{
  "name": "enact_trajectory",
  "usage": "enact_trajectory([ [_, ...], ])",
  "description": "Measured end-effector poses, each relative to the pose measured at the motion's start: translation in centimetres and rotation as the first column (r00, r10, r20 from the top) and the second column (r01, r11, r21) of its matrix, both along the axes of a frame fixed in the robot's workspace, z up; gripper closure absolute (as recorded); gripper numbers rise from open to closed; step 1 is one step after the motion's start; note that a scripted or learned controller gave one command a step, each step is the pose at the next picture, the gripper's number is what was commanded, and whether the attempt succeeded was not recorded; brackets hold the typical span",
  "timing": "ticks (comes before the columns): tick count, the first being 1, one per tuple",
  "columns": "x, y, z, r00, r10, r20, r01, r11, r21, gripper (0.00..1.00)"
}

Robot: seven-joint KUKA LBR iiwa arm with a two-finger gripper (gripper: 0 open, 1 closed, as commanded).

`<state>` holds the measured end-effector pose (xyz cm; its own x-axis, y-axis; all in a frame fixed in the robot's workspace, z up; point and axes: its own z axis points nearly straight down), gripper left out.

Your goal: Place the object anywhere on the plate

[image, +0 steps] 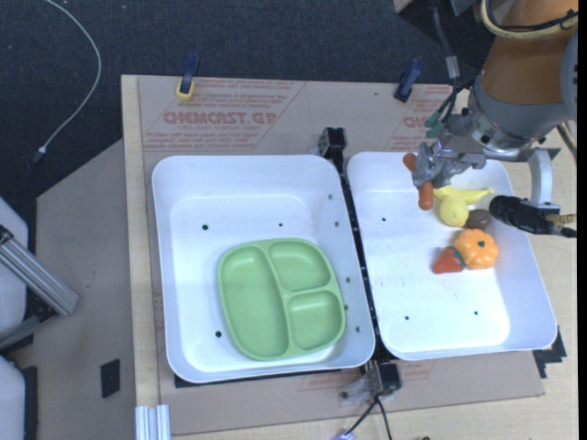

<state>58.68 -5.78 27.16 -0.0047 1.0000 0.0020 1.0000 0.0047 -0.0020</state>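
camera view: end effector [431,174] hovering in right bin [514,328], finger state unreadable; carrot [425,196] lying directly below it, upright-ish; green plate [275,296] sitting in left bin, well apart.

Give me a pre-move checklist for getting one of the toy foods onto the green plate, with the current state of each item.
1. Divided green plate lies flat in the left bin: ok.
2. Plate compartments free to receive an object: ok.
3. Gripper over the right bin, above the small orange piece: ok.
4. Object held between the fingers: cannot tell.
5. Toy pumpkin, yellow piece and red piece crowd together: not ok for a clean single pick.
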Motion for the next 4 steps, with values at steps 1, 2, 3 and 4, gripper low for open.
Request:
enact_trajectory([
  [1, -1.1, 5.9, -1.2, 1.0, 0.002, -0.002, -0.002, 1.0, 0.001, 1.0],
  [2, -3.3, 11.0, -3.2, 1.0, 0.001, -0.004, -0.001, 1.0, 0.0, 1.0],
  [3, -5.3, 15.1, -4.4, 1.0, -0.001, -0.003, 0.001, 1.0, -0.001, 1.0],
  [4, -8.0, 20.5, -4.3, 1.0, 0.002, -0.003, -0.002, 1.0, 0.001, 1.0],
])
